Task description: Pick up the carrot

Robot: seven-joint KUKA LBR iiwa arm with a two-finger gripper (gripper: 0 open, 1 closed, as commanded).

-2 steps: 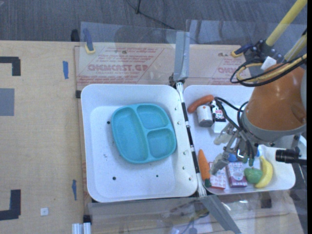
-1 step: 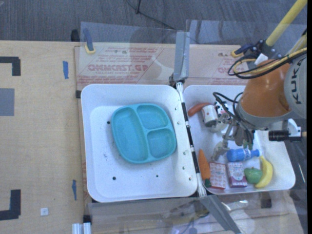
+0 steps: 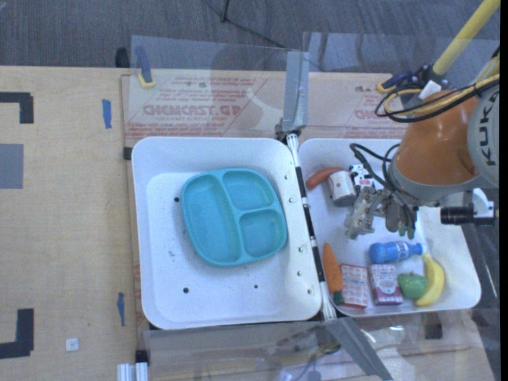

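The carrot (image 3: 332, 268) is orange with a green tip. It lies along the left wall of the right bin (image 3: 468, 292), near the front, pointing front to back. My gripper (image 3: 379, 219) hangs over the middle of that bin, to the right of the carrot and farther back, apart from it. The fingers (image 3: 359, 219) stand open, and bare bin floor shows between them. The grey arm with its orange band comes in from the right.
A blue bottle (image 3: 394, 251), a banana (image 3: 433, 281), a green pepper (image 3: 411, 284) and two red packets (image 3: 355, 284) crowd the right bin's front. A red sausage (image 3: 321, 177) and a white cup (image 3: 341, 186) lie at its back. The left bin (image 3: 159, 236) holds a teal divided plate (image 3: 234, 215).
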